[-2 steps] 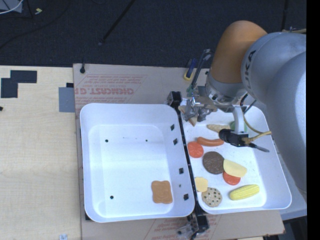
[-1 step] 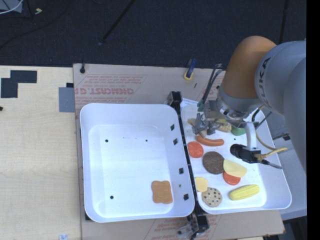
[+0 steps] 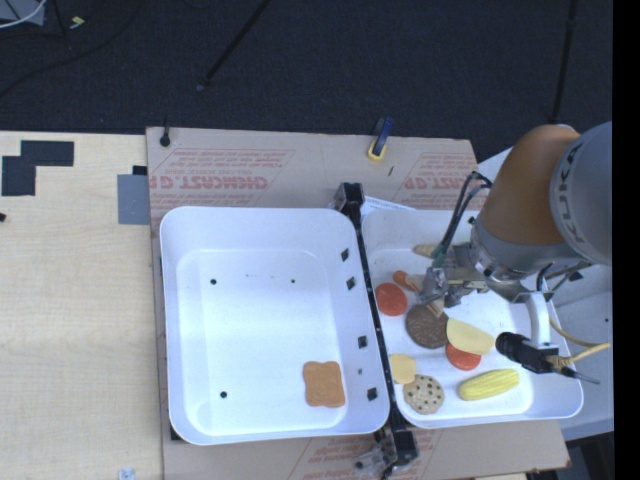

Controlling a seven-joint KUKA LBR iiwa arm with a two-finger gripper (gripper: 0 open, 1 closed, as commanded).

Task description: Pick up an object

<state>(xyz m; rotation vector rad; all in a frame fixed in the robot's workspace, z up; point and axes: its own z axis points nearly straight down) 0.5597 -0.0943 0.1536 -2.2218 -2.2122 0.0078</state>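
Note:
My gripper (image 3: 437, 290) is low in the right bin (image 3: 560, 400), under the grey and orange arm (image 3: 535, 203) that comes in from the right. It hangs just above a brown round patty (image 3: 427, 329) and beside a red tomato (image 3: 390, 298). A small orange sausage (image 3: 404, 280) lies just left of the gripper. Close by lie a yellow slice (image 3: 469, 336), a red piece (image 3: 463, 359), a yellow corn cob (image 3: 489, 384), a chocolate-chip cookie (image 3: 424, 395) and a small yellow piece (image 3: 402, 369).
The left bin (image 3: 190, 268) holds one orange toast-shaped piece (image 3: 323, 384) near its front right corner. A black divider (image 3: 365, 308) runs between the bins. A black part with cables (image 3: 527, 352) sticks out from the arm over the right bin.

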